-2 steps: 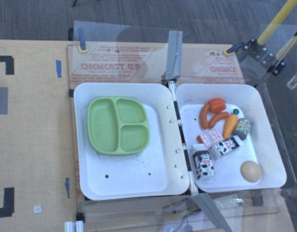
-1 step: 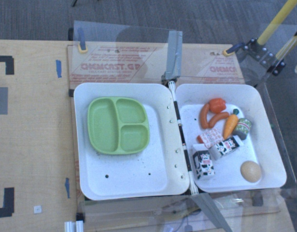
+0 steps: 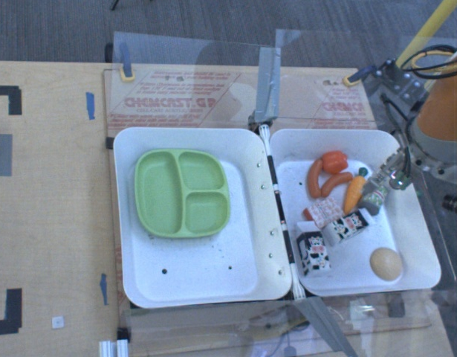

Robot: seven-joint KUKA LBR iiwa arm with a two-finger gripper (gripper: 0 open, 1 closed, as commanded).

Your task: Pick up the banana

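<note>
— Where is the banana (image 3: pixel 353 193)?
— Perhaps it is the long orange-yellow piece in the right bin (image 3: pixel 415 238), just beside the gripper (image 3: pixel 383 187), between it and the red sausages (image 3: pixel 321 178).
— Is the gripper open or closed?
— I cannot tell.

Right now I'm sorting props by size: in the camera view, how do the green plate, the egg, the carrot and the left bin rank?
Largest to smallest, as they look:
1. left bin
2. green plate
3. carrot and egg, too alike to rank
</note>
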